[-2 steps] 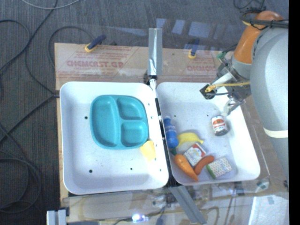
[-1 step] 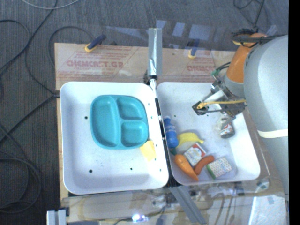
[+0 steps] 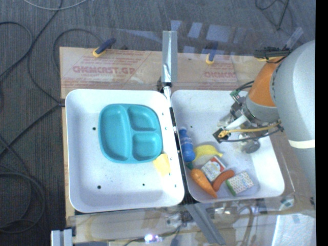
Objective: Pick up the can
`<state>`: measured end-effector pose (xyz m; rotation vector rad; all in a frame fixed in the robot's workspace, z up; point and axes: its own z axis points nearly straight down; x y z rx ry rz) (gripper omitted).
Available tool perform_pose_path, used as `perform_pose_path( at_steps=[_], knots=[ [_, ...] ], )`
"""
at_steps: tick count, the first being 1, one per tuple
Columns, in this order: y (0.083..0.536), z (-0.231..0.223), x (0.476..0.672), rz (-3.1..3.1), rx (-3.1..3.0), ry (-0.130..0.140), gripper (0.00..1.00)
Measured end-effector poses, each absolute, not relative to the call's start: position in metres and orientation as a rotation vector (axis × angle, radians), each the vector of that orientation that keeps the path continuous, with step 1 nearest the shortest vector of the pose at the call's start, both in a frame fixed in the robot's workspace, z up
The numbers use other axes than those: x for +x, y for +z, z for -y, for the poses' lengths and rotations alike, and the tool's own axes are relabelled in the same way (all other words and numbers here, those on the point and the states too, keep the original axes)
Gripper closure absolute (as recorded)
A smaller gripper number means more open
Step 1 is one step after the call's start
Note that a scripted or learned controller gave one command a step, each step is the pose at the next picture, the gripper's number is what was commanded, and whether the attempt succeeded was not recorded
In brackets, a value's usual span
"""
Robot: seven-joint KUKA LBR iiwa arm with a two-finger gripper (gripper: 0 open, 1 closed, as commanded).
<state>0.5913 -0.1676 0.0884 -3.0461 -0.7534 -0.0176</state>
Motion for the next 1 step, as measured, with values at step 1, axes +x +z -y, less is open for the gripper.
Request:
perform_pose_path(
  at_steps=[1],
  knots=[
    [0.0890,0.1764,0.6141,0.847,-2.996,-0.023,0.00]
  ],
)
